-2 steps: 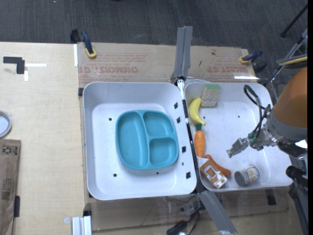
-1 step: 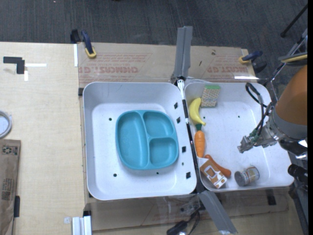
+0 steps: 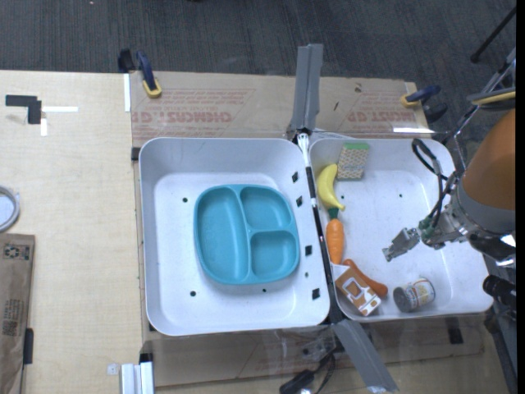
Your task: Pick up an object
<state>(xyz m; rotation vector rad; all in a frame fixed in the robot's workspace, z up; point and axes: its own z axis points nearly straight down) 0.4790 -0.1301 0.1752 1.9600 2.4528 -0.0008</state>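
A small can (image 3: 413, 295) lay on its side in the right bin (image 3: 385, 220), near its front edge, beside a carton (image 3: 359, 294). The gripper (image 3: 402, 243) hovered above the bin floor; jaws' state indeterminable.

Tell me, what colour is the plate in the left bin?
Light blue: the plate, seen in the camera view.

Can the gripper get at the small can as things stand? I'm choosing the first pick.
Probably yes: the gripper hovers in the right bin, the can lies just below it in the picture, apart from the carton.
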